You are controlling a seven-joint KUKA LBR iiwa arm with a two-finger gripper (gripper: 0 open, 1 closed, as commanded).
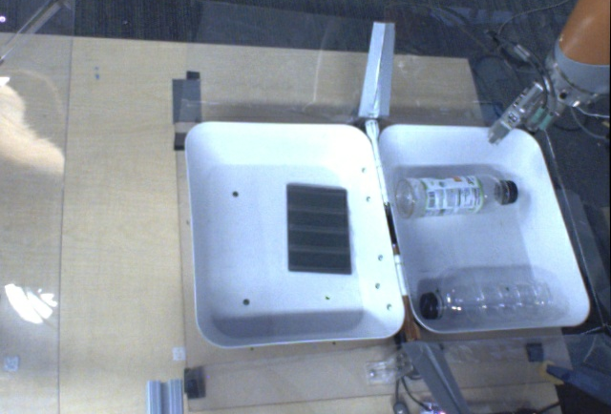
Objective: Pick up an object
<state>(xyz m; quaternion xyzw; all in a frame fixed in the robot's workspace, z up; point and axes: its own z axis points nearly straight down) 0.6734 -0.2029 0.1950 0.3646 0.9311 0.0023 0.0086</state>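
Observation:
Two clear plastic bottles lie on their sides in the right bin (pixel 558 212). One with a white label and black cap (pixel 456 195) rests near the bin's middle. The other, ribbed with a dark cap (pixel 487 300), lies along the near wall. A black ridged rectangular pad (pixel 319 227) lies flat in the middle of the left bin (pixel 220 212). My gripper (pixel 506 124) hangs above the far right corner of the right bin, away from both bottles, with nothing seen in it. The orange band of the arm (pixel 587 26) is at the upper right.
A metal post (pixel 376 69) stands behind the seam between the bins. Cables (pixel 496 40) run across the dark floor behind the right bin. Bare wooden bench top (pixel 95 212) spreads to the left of the bins.

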